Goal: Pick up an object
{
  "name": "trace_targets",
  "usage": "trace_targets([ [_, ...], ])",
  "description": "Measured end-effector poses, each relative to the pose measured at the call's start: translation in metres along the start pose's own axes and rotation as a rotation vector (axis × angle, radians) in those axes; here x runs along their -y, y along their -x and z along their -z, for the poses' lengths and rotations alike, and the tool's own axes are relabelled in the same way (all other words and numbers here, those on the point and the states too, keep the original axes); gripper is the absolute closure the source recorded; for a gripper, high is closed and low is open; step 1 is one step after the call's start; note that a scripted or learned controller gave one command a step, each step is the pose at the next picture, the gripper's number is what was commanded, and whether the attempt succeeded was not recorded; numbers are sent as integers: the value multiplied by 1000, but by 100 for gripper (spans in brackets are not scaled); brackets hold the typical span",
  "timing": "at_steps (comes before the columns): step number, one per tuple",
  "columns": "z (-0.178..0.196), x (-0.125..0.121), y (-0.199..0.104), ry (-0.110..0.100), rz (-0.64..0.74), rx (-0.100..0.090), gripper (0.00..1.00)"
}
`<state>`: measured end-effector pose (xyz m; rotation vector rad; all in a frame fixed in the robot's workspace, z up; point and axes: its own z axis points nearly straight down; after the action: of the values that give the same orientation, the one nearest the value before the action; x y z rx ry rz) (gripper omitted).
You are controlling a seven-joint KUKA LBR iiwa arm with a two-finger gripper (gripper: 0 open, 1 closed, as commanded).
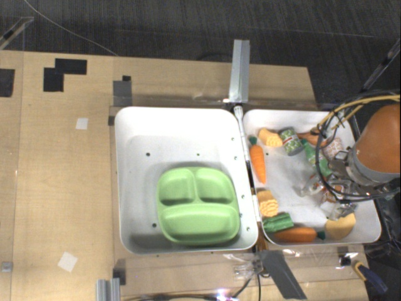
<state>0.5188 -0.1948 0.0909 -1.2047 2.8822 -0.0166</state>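
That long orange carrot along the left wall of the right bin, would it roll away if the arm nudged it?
Probably, somewhat. The carrot looks round and tapered, so a sideways push would likely roll it in a curve. It lies close to the bin wall, which should stop it that way. It looks like smooth plastic, so likely stiff, light and a bit slippery.

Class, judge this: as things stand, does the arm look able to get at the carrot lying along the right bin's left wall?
Probably yes: the carrot lies uncovered with open bin floor beside it, though the wall close alongside may hamper a grasp.
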Motion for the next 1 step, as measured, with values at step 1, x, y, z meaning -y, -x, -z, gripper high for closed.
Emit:
trace_targets([
  [1, 0, -7, -15, 0, -16, 2, 0],
])
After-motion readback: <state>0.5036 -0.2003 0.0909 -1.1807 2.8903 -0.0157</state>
